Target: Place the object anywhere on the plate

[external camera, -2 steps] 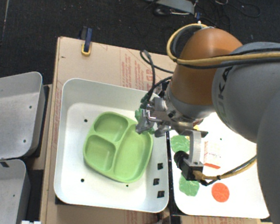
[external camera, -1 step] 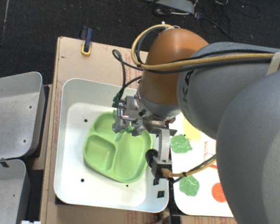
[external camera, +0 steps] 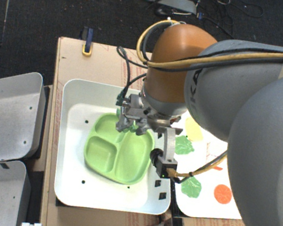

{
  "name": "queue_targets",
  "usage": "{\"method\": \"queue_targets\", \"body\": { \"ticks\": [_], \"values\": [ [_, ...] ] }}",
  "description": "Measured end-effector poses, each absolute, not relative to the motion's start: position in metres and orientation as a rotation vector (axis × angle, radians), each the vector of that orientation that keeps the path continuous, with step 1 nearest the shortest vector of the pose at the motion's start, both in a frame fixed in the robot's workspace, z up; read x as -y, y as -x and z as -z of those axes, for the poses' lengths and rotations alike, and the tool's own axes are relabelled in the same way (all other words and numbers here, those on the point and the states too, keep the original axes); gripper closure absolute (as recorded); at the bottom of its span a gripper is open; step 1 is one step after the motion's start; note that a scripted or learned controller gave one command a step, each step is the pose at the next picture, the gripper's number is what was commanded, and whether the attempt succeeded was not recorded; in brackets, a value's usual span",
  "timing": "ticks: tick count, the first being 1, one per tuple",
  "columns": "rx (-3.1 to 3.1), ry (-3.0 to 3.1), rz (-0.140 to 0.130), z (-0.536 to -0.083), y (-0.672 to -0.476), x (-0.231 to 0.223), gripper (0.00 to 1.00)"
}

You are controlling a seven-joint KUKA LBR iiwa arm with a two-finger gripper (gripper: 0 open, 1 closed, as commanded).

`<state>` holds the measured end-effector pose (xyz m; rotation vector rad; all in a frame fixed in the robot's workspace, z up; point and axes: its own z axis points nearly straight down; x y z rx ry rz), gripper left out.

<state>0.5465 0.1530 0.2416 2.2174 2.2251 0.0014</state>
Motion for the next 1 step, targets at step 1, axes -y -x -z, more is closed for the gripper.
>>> {"method": "queue_targets", "body": {
  "ticks": [1],
  "values": [
    [-2.225, -2.218, 0.001, -0.241, -0.5464, -0.1528, 0.0]
  ]
}}
